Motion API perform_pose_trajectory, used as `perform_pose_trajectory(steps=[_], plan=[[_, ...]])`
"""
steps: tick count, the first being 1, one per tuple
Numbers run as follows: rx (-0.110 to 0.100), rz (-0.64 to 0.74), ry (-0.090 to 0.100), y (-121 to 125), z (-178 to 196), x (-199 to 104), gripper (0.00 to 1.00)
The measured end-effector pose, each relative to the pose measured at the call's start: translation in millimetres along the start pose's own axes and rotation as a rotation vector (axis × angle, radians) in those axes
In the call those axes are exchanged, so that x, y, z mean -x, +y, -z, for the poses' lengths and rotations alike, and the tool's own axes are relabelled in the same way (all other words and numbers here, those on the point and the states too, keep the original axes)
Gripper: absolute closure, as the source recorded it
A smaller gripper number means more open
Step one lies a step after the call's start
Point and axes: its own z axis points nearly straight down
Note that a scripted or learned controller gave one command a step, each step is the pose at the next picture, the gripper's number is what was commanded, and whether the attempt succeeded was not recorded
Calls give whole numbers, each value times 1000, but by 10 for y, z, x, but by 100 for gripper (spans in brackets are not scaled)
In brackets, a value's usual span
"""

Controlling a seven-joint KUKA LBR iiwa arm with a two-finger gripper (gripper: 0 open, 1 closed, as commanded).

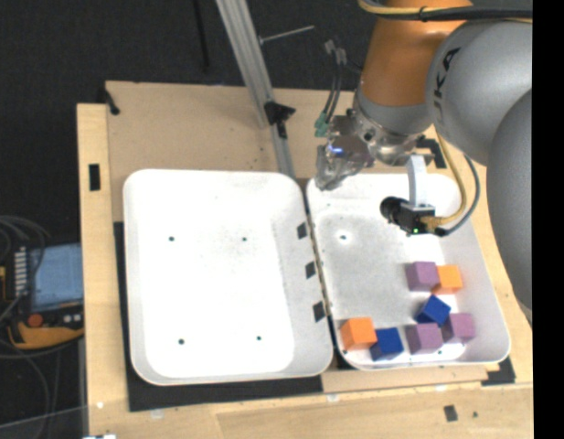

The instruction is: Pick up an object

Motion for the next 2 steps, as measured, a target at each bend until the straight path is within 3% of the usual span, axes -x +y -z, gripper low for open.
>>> perform_pose_trajectory(steps=[2], plan=[[-1, -1, -1, -313, -304, -888, 100]])
